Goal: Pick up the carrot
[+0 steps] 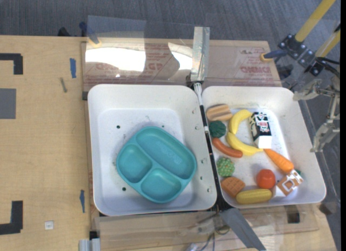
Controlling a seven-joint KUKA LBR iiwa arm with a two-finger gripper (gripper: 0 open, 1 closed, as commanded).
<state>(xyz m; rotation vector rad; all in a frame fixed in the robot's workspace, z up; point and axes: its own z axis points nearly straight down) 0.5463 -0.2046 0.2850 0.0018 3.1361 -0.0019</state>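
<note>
Light wooden desk (pixel 38 136) spans left and centre of scene, black tape marks and small blue tape strips on left part. Two shallow white plastic bins rest directly on it, side by side, touching: left bin (pixel 102 109), right bin (pixel 303 136). Flat brown cardboard sheet with red print (pixel 238 60) lies just beyond bins, at far edge.

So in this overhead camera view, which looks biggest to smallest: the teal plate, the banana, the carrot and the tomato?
1. Teal plate, by far the largest.
2. Banana.
3. Carrot, shorter and slimmer than the banana.
4. Tomato, smallest, though close to the carrot in bulk.
</note>
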